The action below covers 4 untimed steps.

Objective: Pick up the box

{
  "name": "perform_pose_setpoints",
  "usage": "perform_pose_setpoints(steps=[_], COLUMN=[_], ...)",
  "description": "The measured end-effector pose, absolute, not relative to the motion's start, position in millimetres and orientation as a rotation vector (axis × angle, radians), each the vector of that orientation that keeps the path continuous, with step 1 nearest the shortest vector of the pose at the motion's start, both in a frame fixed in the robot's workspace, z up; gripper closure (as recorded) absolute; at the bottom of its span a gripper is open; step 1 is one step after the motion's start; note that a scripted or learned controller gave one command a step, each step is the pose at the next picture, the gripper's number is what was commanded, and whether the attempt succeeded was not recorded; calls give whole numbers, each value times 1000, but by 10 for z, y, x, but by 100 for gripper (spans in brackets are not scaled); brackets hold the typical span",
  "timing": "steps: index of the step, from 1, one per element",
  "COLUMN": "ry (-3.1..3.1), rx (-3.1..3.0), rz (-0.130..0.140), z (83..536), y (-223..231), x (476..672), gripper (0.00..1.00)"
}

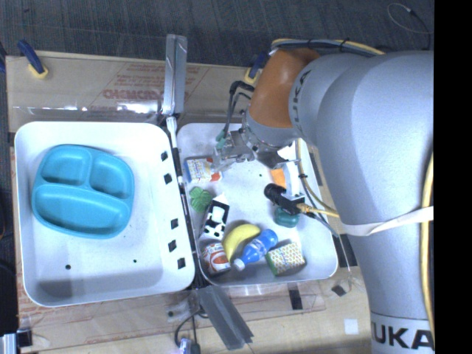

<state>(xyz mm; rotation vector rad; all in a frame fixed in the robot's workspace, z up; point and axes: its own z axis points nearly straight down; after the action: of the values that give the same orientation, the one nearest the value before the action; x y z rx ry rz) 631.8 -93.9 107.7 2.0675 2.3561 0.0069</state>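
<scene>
Dark carpet [110,6] lies beyond a brown table [88,80] that carries two white bins side by side. At the table's far left corner sits a blue clip [29,56]. The left bin [110,264] holds a blue plate [82,190] with three compartments, lying in its far left part.

The right bin [247,186] is crowded. The grey arm [369,139] reaches in from the right, its orange band [276,87] above the bin's far edge, and the tool [227,150] hangs over the far left part of this bin. Whether the tool is wide or narrow cannot be told, and nothing shows in its grasp.

Three boxes lie here. A white box [199,169] with blue and orange print lies against the left wall, just beside the tool on its near left. Nearer along that wall come a small green thing [199,198] and then a black-and-white box [216,220], tilted. A patterned box [285,257] lies at the near right.

Between the last two boxes a banana [240,240] rests against a blue bottle [259,246], with a red and white can [214,257] touching the banana at the near left corner. A teal thing [286,215] lies by the right wall, and a small orange thing [278,175] lies farther along it.
</scene>
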Motion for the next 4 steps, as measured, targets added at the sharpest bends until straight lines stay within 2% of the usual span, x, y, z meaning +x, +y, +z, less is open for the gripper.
perform_pose_setpoints(steps=[1, 2, 3, 4], ry=[2356, 2157, 2163, 2163], rx=[2067, 2282, 2276, 2276], rz=[7, 7, 10, 10], z=[1077, 966, 1078, 1077], y=[-937, -976, -961, -960], x=[6318, 6366, 6379, 6379], gripper=[0, 0, 100, 0])
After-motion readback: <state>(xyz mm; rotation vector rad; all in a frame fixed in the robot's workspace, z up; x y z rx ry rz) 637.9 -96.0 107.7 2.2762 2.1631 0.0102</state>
